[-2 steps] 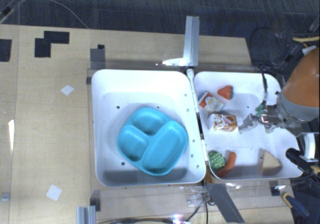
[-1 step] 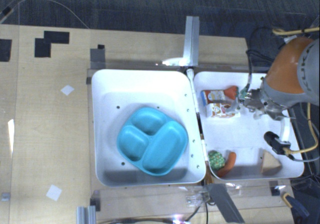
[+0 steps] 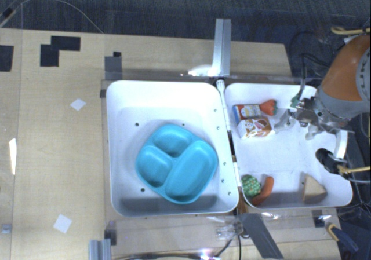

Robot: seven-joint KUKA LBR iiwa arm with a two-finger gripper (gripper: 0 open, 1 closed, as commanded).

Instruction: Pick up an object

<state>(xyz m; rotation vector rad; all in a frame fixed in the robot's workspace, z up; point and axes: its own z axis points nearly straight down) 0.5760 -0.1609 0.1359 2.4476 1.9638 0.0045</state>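
Two white bins sit side by side on the desk (image 3: 52,154). The left bin (image 3: 124,102) holds one blue divided plate (image 3: 177,163) with three compartments, lying roughly at its centre.

The right bin (image 3: 278,154) holds several small objects. Near its upper left: a small carton (image 3: 248,112) with a red and white label, an orange-red piece (image 3: 268,106) touching the carton's right side, and a white-and-brown packet (image 3: 256,129) just below the carton. At the lower left corner: a green round item (image 3: 250,185) with an orange carrot-like piece (image 3: 264,189) leaning against its right side. At the lower right: a tan wedge-shaped block (image 3: 313,189), well apart from the others.

The arm (image 3: 348,82) enters from the right (orange band visible above the grey wrist). The gripper (image 3: 301,115) hangs over the upper right part of the right bin, to the right of the carton group and apart from it. Nothing is seen between the jaws; how far they stand open I cannot tell, since the metal parts blur against the white bin floor. A black cable loop (image 3: 327,160) lies below the wrist, near the bin's right wall.

All objects appear to rest on the bin floors.
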